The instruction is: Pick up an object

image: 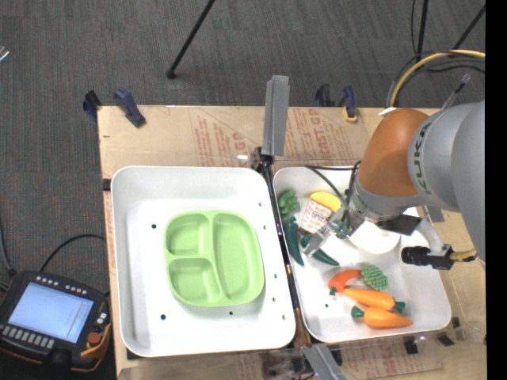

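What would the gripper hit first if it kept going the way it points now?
Probably the dark green toy vegetable lying by the right bin's left wall. The gripper points down and left toward it. Depth is unclear from this slanted view.

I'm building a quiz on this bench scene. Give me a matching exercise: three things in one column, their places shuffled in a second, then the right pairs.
Things:
1. green divided plate
2. orange carrots
3. end effector

Places:
A. right bin, near corner
B. left bin, middle
C. right bin, over its left part, by the green toy vegetables

Pairs: 1-B, 2-A, 3-C
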Available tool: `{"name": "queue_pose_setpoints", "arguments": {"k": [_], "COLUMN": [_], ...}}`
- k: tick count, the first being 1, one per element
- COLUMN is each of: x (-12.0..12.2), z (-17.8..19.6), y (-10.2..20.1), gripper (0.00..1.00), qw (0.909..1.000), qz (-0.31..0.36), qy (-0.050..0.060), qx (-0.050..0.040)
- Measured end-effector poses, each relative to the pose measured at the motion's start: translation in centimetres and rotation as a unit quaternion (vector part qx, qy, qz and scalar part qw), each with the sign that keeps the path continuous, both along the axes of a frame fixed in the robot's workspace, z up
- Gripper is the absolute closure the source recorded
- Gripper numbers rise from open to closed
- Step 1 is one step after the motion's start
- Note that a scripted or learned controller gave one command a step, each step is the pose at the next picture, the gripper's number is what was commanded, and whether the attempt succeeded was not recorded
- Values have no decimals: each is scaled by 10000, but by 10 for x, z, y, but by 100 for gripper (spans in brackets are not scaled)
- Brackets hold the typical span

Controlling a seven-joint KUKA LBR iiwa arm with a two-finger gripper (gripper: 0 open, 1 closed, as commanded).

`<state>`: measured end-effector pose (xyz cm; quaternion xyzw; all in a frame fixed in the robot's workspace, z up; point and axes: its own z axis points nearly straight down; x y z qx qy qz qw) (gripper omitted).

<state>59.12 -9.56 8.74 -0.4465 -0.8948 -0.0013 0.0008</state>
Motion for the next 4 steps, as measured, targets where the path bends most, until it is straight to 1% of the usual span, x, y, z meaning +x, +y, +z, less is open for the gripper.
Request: {"name": "queue_pose_setpoints", "arguments": {"k": [1, 2, 3, 4], "x": [-77, -77, -105, -42], "z": [-1, 9, -1, 142], "y": [-14, -14, -4, 49], "gripper": [0, 100, 100, 100], "qw": [9947, 9950, 9648, 9754], "qz": [-1025, -995, -2629, -2204], "qy": [27, 26, 34, -32], "qx": [-10, -5, -8, -7]}}
